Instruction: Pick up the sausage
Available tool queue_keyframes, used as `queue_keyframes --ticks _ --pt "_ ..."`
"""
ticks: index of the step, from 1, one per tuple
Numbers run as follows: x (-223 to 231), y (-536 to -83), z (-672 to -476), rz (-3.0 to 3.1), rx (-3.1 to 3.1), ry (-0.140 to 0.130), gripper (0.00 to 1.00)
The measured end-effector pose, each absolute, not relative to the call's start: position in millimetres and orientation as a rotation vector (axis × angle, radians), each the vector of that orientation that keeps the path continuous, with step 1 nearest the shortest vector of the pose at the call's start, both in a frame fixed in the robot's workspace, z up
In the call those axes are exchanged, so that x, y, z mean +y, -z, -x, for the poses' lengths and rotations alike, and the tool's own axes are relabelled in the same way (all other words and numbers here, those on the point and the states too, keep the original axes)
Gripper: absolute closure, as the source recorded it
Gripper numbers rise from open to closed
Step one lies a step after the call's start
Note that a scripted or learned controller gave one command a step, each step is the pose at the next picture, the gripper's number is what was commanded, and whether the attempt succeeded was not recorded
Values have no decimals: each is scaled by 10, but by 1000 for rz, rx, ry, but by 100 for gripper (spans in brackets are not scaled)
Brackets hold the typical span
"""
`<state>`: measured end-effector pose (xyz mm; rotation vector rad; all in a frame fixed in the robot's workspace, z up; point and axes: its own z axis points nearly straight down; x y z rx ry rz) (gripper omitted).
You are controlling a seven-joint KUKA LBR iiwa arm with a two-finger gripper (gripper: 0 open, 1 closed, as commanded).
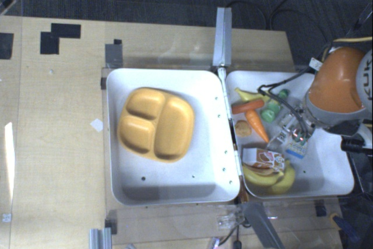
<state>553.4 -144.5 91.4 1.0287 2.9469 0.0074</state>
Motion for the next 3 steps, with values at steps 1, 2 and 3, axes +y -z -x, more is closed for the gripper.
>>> queue_keyframes --ticks 1,2,3 --pt "-1768 -905 -5660 -1064 2939 -6 0" --pt "-1140 -913 -5416 -964 2970 -6 0" --pt "-846 -917 -5198 -1036 2941 -6 0"
